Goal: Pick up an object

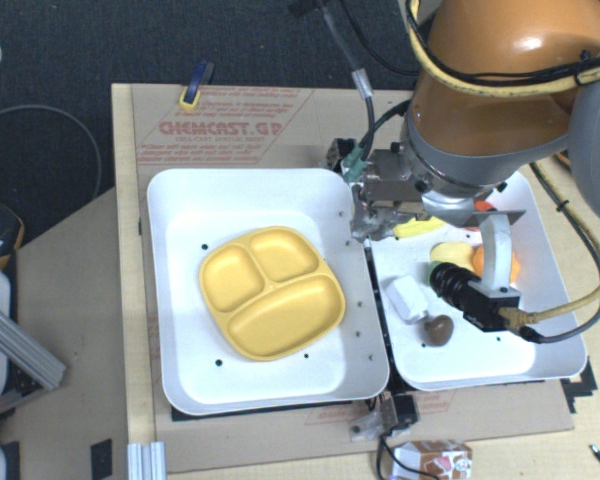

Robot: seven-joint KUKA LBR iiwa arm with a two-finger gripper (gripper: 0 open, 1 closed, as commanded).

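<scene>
In the left bin (170, 268) a yellow divided plate (271, 291) lies flat, with three compartments. The right bin (550, 353) holds a white block (407, 297), a small brown piece (438, 330), a yellow item (418, 230), a yellow-orange item (454, 255) and a red bit (486, 206). My gripper (364, 224) hangs low over the wall between the two bins, at their far half, under the big orange wrist (510, 38). I see nothing held in it. The wrist hides much of the right bin's far part.
The bins sit on a cardboard sheet (230, 123) with red print. A blue and yellow clip (194, 85) lies at its far left. Cables (355, 63) run behind the bins. Metal rails (20, 343) stand off the bench to the left.
</scene>
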